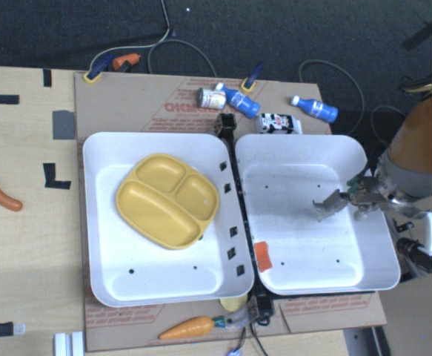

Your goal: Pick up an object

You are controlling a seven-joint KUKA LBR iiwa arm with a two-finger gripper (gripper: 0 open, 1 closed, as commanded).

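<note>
A small orange-red block (262,256) lies at the near left of the right bin (304,150). A yellow divided plate (169,199) rests in the left bin (101,221). My gripper (340,202) hangs low over the right side of the right bin, well to the right of the block and apart from it. Nothing shows in its grasp. The grey arm with its orange band (416,143) comes in from the right edge.
Outside the bins lie a carrot (187,328) at the front, an orange sausage (2,193) at far left, and two blue bottles (242,101) (316,109), a white bottle (213,97) and a small black-and-white pack (278,124) behind. Cables run across the back.
</note>
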